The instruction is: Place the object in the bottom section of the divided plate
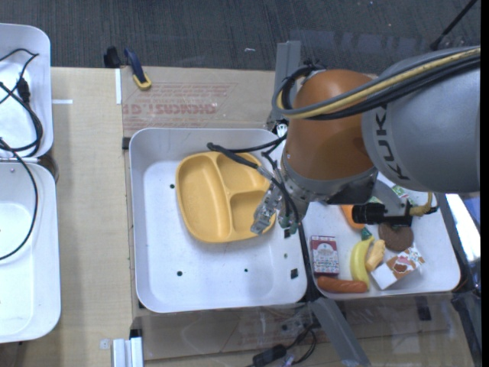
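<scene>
A yellow divided plate (210,197) lies in the upper middle of the left white bin (153,281). It has one long section on its left and two smaller ones on its right. My gripper (267,212) hangs under the orange wrist band (328,125), over the right rim of the plate's lower right section. The big arm body hides much of the gripper from above, and I cannot make out any object in it.
The right bin (439,281) holds a red and white box (325,254), a banana (359,260), a sausage (343,285), a brown round item (396,237), an orange piece (354,217) and a small carton (400,266). A black cable (233,154) runs over the plate's top edge.
</scene>
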